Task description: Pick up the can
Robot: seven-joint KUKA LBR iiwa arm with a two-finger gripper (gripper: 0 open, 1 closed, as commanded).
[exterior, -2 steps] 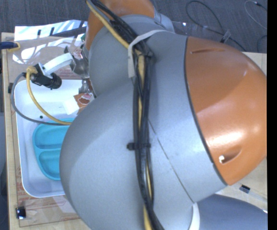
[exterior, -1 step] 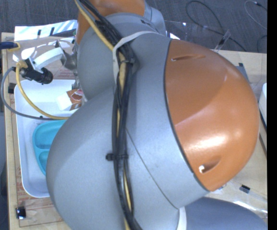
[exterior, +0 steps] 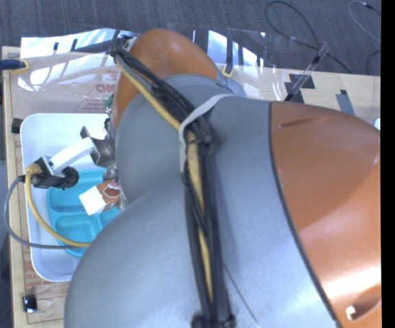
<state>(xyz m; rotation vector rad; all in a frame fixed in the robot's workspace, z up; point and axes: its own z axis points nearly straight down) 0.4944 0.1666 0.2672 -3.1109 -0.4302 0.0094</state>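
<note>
Arm (exterior: 252, 203): grey casing, very close to the camera. It covers the middle and right of the view, and whatever lies beneath it there is hidden.
Orange band (exterior: 334, 203): broad, cut off at the right and lower edges. A second orange part (exterior: 163, 50) shows at the top of the arm.
Cable bundle (exterior: 199, 210): black and yellow, running down the casing and strapped by a pale tie.
Pincer (exterior: 104, 151): a small metal part shows at the arm's left edge, above the left bin. Apart or together: cannot tell.
Left bin (exterior: 28, 139): white and shallow. Its left wall and rounded corners are clear, and its right part lies under the arm.
Blue tray (exterior: 61, 214): lies in the left bin with moulded compartments. Its right side is cut off by the arm.
White tag (exterior: 91, 201): small and tilted, on the blue tray near the arm's edge.
Brown-red thing (exterior: 112, 191): touching the white tag, half covered by the arm and too small to identify.
Can: cannot tell where it lies; the brown-red thing may or may not be part of it.
Worktop (exterior: 67, 94): pale, with glare from clear sheeting along the far edge.
Blue clamp (exterior: 6, 65): at the worktop's far left corner.
Floor (exterior: 184, 5): dark carpet with thin cables at upper right.
</note>
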